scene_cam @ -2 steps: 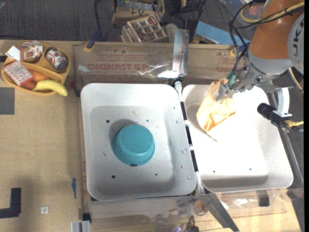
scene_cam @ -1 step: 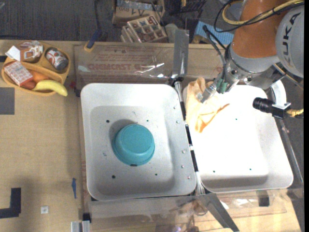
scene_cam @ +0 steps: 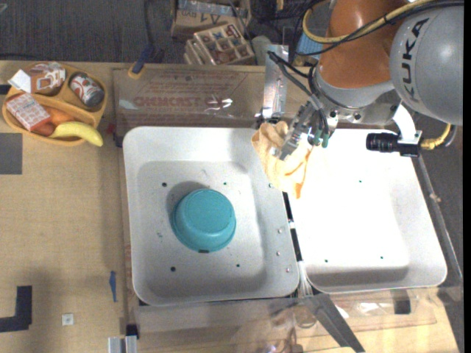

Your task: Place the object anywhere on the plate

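A teal round plate (scene_cam: pixel 204 219), turned upside down like a bowl, sits in the middle of the left white bin (scene_cam: pixel 147 160). A limp yellow and orange cloth-like object (scene_cam: pixel 283 164) hangs from my gripper (scene_cam: pixel 294 142) over the ridge between the two bins. The fingers are shut on the object's upper part, and its lower end dangles toward the bin edge. The gripper stands up and to the right of the plate, well apart from it.
The right white bin (scene_cam: pixel 368 219) lies under the arm. A yellow tray (scene_cam: pixel 51 109) with a banana and food items sits at the far left on the bench. A clear panel (scene_cam: pixel 184 101) stands behind the left bin.
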Robot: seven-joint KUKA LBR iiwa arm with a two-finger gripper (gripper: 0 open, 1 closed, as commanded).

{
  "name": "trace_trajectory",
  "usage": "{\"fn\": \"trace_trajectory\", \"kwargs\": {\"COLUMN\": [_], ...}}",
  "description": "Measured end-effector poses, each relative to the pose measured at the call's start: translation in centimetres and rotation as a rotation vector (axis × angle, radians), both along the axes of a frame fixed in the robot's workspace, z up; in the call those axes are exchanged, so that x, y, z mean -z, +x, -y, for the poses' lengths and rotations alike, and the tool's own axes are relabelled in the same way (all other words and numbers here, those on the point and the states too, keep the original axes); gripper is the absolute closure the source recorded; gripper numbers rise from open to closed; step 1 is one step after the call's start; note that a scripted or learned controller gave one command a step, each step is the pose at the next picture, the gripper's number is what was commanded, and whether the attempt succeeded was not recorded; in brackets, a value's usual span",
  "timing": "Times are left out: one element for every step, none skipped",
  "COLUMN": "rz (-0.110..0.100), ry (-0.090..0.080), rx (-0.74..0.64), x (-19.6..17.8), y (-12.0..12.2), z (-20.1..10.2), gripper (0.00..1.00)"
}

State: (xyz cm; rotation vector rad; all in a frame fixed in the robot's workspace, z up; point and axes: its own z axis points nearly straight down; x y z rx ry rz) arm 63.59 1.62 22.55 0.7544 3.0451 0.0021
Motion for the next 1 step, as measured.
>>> {"fn": "trace_trajectory", "kwargs": {"rz": [0.004], "ry": [-0.001], "rx": [-0.396], "x": [0.79], "y": [0.65], "z": [-5.23], "gripper": [1.00]}}
